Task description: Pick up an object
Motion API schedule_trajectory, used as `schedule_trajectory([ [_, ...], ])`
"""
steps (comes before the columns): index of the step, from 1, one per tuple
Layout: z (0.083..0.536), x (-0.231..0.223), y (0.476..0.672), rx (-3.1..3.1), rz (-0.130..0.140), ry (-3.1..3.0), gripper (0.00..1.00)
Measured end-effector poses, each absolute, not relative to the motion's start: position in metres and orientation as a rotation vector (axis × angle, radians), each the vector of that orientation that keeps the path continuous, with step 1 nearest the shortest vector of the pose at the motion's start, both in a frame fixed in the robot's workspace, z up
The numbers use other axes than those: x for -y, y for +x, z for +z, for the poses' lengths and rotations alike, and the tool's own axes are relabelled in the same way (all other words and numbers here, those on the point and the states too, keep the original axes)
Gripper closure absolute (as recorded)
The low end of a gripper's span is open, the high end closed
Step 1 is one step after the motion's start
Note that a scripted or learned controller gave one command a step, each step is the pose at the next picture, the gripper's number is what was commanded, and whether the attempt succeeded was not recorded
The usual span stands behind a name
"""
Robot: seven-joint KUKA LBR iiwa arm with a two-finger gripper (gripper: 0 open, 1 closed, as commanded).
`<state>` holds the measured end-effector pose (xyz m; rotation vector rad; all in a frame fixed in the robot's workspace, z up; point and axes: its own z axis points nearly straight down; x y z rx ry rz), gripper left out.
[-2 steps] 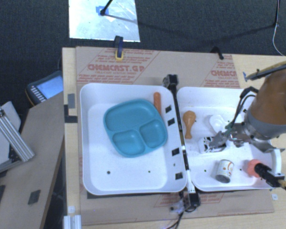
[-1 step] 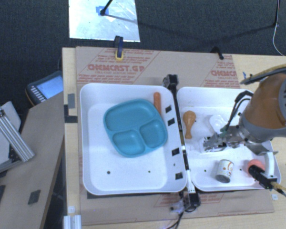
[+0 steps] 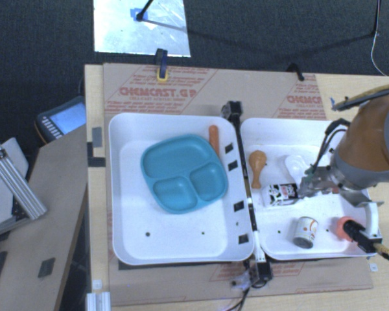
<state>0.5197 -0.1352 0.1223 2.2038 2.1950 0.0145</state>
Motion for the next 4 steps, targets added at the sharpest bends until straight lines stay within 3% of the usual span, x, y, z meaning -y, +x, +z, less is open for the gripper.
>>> schedule_trajectory([
  [2, 0.239, 0.132, 0.52, -2.221, 0.007, 2.211, 1.0],
  [4, 0.24, 0.042, 0.559, -2.23, 0.006, 2.21, 1.0],
])
